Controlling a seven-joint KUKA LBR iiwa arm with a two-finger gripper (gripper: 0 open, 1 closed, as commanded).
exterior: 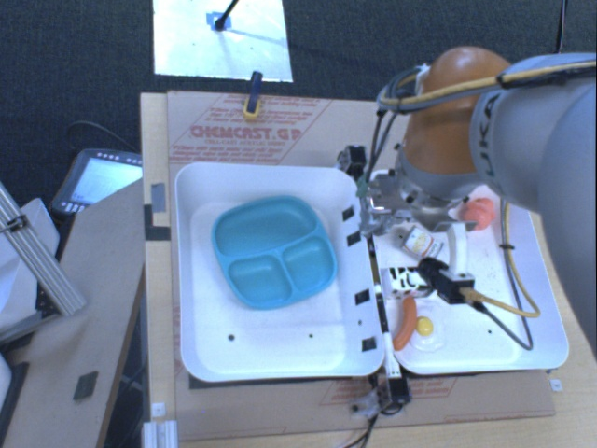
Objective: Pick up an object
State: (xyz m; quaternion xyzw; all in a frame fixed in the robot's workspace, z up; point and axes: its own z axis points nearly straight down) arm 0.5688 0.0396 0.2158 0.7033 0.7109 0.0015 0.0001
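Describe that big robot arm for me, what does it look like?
The arm is thick, rounded and grey, with a glossy orange band above the wrist and dark lettering beside it. Black and yellow cables loop around it. The gripper is small dark metal.

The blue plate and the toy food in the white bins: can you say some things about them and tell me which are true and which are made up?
1. The blue plate lies in the left bin. True.
2. The blue plate has three compartments. True.
3. A fried egg sits on the blue plate. False: the egg lies in the right bin, beside an orange sausage.
4. The arm reaches over the left bin. False: it hangs over the right bin, above a small bottle.
5. A yellow-and-black clamp sits on the cardboard behind the bins. True.
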